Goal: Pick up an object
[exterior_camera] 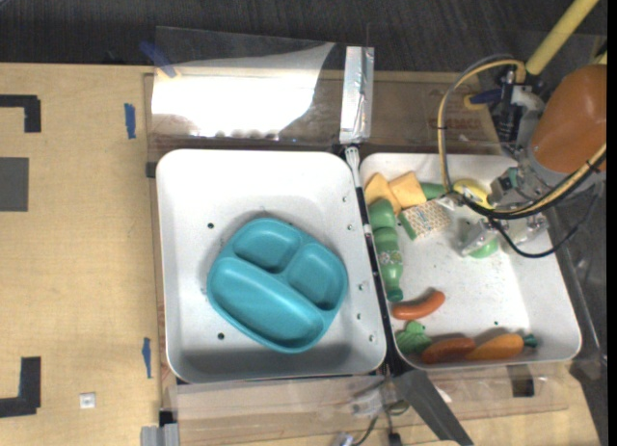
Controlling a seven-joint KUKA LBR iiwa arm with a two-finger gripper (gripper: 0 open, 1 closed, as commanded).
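Note:
The right bin (545, 290) holds several toy foods. A yellow wedge (397, 189), a green cucumber-like piece (383, 216) and a speckled beige cracker (425, 220) lie at its far left. A red sausage (420, 303) lies lower down, and an orange carrot (498, 345) rests along the near wall beside a red-orange piece (449, 348). My gripper (475, 234) hangs low in the bin's upper middle, directly over a small pale green piece (484, 249). A yellow banana-like item (470, 188) sits just behind it.
The left bin (183, 194) carries a teal divided plate (278, 282). The arm's orange band (569, 121) and looping yellow and black cables (453, 136) hang over the right bin's far right corner. A green beaded strip (390, 263) lies along the divider wall.

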